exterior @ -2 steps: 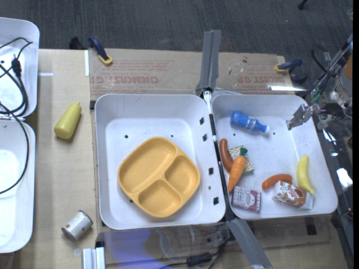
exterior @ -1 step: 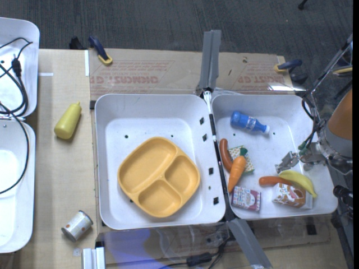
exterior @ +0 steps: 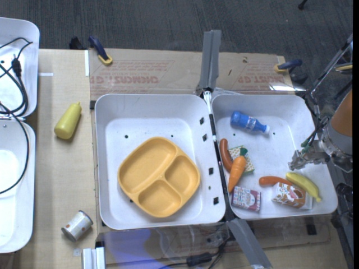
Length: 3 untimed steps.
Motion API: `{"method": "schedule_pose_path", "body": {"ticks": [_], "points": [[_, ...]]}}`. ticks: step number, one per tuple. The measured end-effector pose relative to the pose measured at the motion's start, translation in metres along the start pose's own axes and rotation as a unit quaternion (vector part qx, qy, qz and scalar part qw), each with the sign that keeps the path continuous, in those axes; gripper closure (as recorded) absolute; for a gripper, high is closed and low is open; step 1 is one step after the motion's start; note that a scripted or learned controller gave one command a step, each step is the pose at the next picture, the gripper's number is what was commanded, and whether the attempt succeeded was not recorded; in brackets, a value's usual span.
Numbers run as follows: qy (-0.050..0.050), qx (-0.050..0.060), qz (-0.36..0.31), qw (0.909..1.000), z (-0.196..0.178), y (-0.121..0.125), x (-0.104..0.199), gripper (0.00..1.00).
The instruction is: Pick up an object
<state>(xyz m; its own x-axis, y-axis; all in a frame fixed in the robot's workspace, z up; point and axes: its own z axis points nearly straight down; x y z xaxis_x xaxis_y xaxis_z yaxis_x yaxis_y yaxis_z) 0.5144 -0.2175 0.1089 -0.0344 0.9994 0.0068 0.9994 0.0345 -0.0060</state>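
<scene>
Two white bins on a cardboard-covered bench, above dark carpet.
The gripper hovers at the right bin's right side, just above the banana; nothing between its fingers, which look spread.

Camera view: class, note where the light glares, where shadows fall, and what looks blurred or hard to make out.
Camera view: lighting is even and soft; the yellow tray casts a faint shadow in the left bin; a bluish glare sits on the bench's front edge; the gripper at the right bin's edge looks small and indistinct.
</scene>
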Motion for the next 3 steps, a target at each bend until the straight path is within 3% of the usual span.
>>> {"method": "schedule_pose_path", "body": {"ticks": [1, 2, 3], "points": [[0.002, 0.001, -0.001, 1.0000, 0.000, 0.000, 0.002, 0.00], [-0.003, -0.003, -0.069, 0.9976, 0.018, -0.036, 0.010, 0.00], [-0.004, -0.003, -0.067, 0.9977, 0.009, -0.036, 0.010, 1.00]]}}
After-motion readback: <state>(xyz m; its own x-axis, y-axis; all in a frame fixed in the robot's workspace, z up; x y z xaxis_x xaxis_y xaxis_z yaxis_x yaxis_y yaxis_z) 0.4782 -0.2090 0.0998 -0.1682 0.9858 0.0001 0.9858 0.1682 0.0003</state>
